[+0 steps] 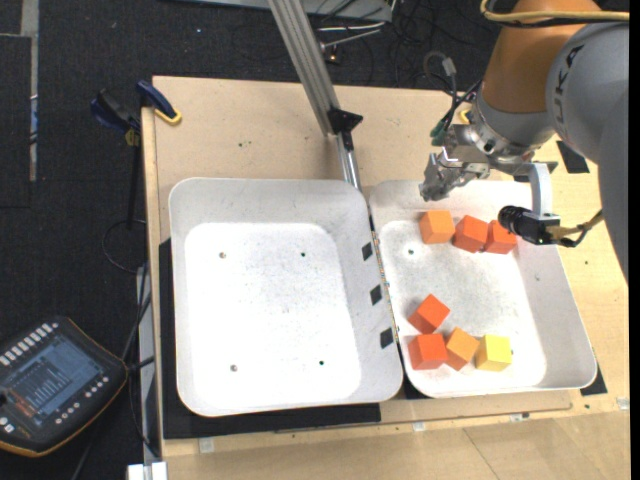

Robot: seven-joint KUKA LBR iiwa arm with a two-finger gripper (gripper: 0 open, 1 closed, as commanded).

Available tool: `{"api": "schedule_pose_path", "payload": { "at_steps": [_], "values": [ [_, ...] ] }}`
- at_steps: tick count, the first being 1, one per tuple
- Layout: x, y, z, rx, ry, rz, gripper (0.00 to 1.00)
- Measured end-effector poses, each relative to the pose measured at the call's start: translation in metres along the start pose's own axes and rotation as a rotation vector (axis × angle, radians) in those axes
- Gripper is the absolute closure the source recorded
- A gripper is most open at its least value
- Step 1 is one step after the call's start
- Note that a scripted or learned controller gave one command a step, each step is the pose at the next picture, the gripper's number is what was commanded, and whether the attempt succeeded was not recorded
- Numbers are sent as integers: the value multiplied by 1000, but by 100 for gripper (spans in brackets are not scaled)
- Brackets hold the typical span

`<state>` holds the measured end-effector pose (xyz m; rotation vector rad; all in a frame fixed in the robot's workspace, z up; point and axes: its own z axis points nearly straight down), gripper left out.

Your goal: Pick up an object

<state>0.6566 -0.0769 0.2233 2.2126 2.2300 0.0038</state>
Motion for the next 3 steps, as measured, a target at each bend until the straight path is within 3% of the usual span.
{"api": "schedule_pose_path", "payload": {
  "at_steps": [3],
  "values": [
    [159,-34,2,3,1,-1,100]
  ]
}}
